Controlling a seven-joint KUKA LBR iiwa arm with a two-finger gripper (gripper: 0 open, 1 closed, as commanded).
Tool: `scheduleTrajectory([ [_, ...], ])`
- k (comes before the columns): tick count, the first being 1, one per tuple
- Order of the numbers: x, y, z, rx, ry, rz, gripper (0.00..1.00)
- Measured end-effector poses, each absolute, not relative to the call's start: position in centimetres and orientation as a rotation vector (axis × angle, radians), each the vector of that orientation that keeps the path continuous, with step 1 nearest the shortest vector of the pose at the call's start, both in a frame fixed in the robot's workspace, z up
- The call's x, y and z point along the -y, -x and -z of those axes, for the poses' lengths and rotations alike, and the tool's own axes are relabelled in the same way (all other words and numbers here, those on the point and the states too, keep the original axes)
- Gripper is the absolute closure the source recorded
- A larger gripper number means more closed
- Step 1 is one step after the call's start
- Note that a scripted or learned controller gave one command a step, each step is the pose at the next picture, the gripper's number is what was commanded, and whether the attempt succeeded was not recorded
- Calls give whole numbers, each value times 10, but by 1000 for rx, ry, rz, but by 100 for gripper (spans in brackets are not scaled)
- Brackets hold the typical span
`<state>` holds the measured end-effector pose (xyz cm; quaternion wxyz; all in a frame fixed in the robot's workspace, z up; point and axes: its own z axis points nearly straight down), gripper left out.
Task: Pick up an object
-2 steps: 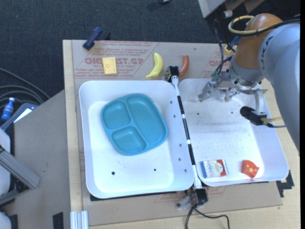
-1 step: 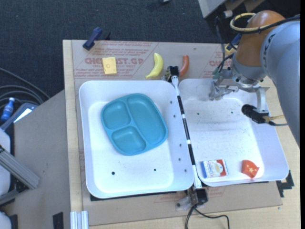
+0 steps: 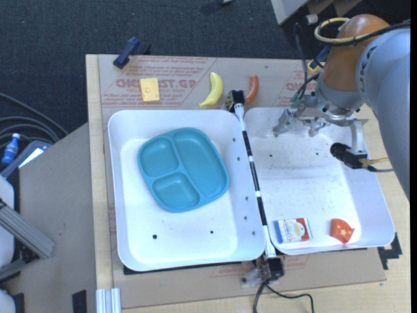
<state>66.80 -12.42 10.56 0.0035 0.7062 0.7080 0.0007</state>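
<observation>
The left bin was a shallow white plastic tray with rounded corners, and a smooth teal divided plate sat tilted in it, three compartments, soft rounded-rectangle shape. The right bin looked the same but its floor was peppered with dark specks. Down at its near edge lay a small flat card or packet with red, white and blue printing, and just to its right a little red wedge-shaped piece with a yellow mark on it. Those two were near each other but not touching.

The arm came in from the right, chunky grey casing with a glossy orange band, and the gripper hung over the far end of the right bin, well away from both small items. Its metal fingers looked spread apart with nothing between them.

Behind the bins, on the bare plywood bench with faded red lettering, there was a yellow banana, an orange-red sausage-shaped thing, a yellow square block and a dark blue clip-like piece at the edge.
</observation>
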Motion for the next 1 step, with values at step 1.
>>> scheduleTrajectory([
  [1, 154, -667, -85, -2219, -2220, 0, 0],
])
